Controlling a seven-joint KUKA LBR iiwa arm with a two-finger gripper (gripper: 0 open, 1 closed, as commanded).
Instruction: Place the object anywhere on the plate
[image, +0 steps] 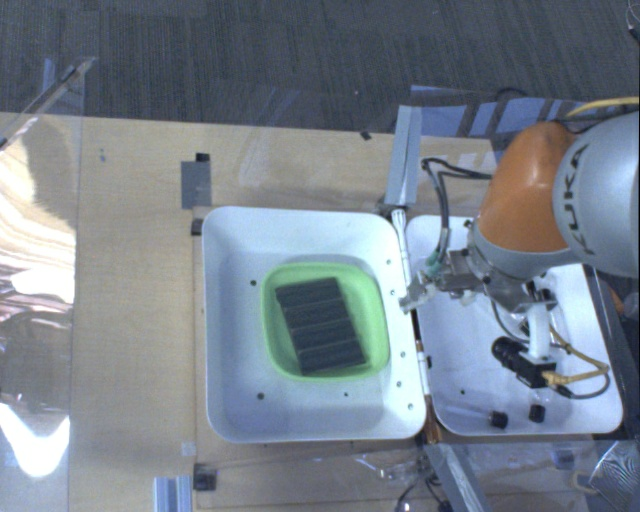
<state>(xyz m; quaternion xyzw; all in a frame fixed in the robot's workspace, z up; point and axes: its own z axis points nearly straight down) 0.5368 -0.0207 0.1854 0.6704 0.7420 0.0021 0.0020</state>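
Object (319, 326): one, a dark grey ribbed block, lying flat on the plate (372, 300) and taking up most of its middle. It is sitting slightly turned against the plate's edges, fully inside the rim.

Plate: one, green, square with rounded corners, resting on the floor of the left bin (235, 330), roughly centred in it.

Bins: two, white and shallow, sitting side by side on the table (130, 330). The right bin (470, 400) is lying just right of the plate's bin, with their walls touching.

Arm (555, 200): one, grey with an orange band, reaching in from right of the plate and hanging over the right bin. The wrist is sitting well right of the plate, and nothing of the arm is crossing over the plate or touching the object.

Jaws: pointing down under the wrist, over the right bin. Can't tell whether they are wide or narrow, since the wrist and cabling are covering them. Nothing is showing between them.

Black fitting (512, 358): one, with a yellow cable trailing from it, hanging over the right bin floor, right of the plate.

Small black pieces: two (497, 418) (537, 411), lying on the right bin floor, right of and below the plate.

Grey metal post (404, 160): one, standing up and right of the plate, at the seam between the bins.
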